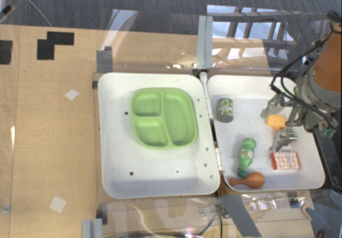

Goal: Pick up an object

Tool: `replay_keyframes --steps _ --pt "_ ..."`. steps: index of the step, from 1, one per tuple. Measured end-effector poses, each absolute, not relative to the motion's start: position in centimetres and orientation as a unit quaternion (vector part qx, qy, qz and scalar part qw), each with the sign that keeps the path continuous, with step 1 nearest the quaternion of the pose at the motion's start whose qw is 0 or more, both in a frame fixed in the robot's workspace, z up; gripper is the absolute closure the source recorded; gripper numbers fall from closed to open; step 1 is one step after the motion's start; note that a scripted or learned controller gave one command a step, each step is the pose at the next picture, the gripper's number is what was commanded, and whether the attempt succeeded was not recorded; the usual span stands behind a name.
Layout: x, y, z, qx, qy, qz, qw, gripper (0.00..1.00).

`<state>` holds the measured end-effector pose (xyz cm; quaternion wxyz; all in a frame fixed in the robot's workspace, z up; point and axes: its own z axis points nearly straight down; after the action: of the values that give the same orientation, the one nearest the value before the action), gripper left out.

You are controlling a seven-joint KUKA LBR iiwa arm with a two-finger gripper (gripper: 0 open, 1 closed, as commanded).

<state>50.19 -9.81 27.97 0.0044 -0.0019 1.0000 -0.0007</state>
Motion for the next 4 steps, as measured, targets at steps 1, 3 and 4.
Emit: replay_keyframes --steps 1,3,4 --pt "54.7 -12.6 13.9 0.016 1.0 0.0009 -0.004 0.0" --pt "57.7 -11.0 11.2 0.133 0.991 0.0003 0.008 1.0" --pt "53.6 -20.5 9.1 0.047 0.999 -0.003 0.008 1.0"
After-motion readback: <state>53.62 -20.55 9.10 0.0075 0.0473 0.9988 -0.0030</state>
